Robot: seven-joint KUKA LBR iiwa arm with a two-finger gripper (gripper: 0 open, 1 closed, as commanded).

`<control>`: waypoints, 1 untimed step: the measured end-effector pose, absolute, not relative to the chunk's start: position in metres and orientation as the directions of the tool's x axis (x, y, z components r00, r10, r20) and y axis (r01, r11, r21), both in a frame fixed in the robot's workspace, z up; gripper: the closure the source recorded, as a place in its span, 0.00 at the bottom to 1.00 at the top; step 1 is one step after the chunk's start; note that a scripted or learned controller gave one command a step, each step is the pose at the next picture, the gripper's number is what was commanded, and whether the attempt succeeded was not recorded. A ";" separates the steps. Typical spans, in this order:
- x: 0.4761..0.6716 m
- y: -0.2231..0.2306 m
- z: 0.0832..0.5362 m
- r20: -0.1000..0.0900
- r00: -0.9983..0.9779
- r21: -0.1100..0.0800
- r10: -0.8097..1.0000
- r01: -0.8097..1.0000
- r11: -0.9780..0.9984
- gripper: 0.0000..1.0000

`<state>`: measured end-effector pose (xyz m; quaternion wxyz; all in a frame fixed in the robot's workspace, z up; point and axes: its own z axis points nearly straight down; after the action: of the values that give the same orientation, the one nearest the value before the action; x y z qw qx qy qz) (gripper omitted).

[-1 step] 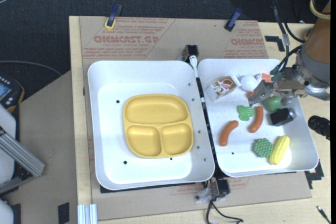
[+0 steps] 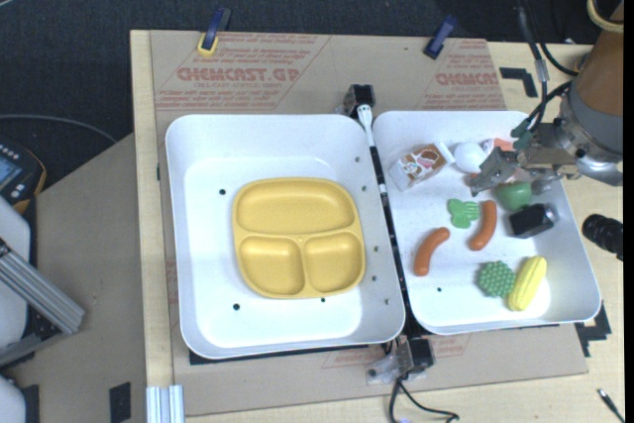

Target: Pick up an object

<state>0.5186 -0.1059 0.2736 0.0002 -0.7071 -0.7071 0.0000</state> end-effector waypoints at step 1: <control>0.513 -0.111 0.228 0.002 0.001 -0.006 1.000 1.000 -0.001 0.00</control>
<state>0.5131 -0.1113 0.2278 0.0026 -0.7076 -0.7066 0.0015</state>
